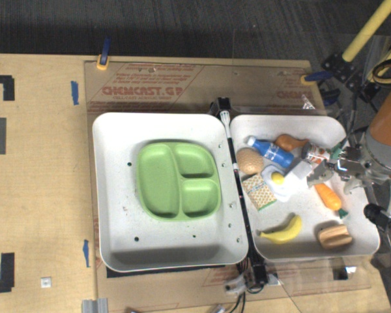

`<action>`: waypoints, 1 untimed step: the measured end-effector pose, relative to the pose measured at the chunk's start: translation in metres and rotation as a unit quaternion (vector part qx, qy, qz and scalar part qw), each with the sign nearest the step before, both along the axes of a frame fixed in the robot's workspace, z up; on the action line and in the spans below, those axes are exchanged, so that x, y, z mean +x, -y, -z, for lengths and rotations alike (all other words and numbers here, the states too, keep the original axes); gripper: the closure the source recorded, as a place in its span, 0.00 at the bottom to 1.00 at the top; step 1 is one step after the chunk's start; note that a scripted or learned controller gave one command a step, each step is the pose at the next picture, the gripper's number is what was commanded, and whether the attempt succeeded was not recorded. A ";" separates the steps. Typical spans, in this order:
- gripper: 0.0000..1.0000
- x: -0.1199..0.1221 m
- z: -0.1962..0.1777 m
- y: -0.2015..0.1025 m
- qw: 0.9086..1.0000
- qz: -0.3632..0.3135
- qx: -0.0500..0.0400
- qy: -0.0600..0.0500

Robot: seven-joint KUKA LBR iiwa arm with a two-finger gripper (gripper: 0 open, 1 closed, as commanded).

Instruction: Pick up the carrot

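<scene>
The carrot (328, 195), orange with a small green tip, lies in the right bin (298, 130) near its right wall. My gripper (337, 173) reaches in from the right and hovers just above the carrot's upper end, close to it. The arm's metal wrist hides part of the bin's right rim. Nothing is visibly held.
The right bin also holds a blue bottle (272, 152), a brown roll (250, 162), a cracker packet (259, 192), a banana (281, 230) and a burger (333, 234) just below the carrot. The left bin (111, 175) holds a green divided plate (178, 179).
</scene>
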State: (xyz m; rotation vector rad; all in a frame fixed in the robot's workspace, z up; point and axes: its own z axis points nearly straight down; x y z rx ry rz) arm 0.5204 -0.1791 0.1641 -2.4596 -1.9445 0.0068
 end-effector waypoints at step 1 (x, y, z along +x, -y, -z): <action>0.00 0.031 0.068 0.021 1.000 -0.011 0.002 0.004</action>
